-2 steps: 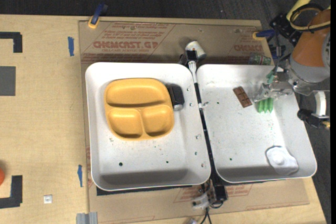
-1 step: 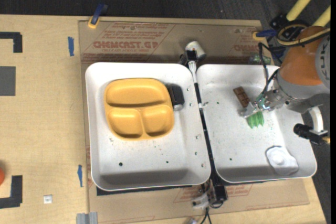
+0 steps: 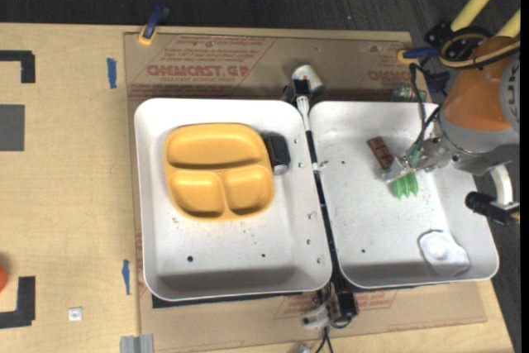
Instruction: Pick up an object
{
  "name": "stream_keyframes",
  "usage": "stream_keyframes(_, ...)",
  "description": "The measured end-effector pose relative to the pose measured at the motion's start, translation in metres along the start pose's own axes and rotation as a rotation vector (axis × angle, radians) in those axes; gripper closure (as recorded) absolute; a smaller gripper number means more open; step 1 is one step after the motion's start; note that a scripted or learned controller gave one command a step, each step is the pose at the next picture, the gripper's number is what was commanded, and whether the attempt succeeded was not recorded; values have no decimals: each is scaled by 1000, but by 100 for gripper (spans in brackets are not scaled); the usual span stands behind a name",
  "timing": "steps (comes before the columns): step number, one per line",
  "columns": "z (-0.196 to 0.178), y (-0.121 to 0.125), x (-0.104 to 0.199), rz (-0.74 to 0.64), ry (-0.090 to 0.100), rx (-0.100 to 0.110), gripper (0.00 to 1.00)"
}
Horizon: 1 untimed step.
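Arm (image 3: 488,107) enters from the right edge of the camera view, over the far right portion of the bench. Orange band sits uppermost in view, with the grey wrist section directly below it, angled down and toward the left. Dark cabling loops around the top of the orange band. Gripper (image 3: 411,164) hangs at the lower left end of the wrist, pointing down and leftward, low over the surface. Finger spacing cannot be resolved from this angle.
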State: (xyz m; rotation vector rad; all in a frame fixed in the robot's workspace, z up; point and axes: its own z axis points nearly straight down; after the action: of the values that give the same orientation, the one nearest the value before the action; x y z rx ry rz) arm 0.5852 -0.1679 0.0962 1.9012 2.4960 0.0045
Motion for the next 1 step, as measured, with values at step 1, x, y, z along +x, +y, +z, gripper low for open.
stream_keyframes(1, -50, -51, 38, 126, 3, 6, 100)
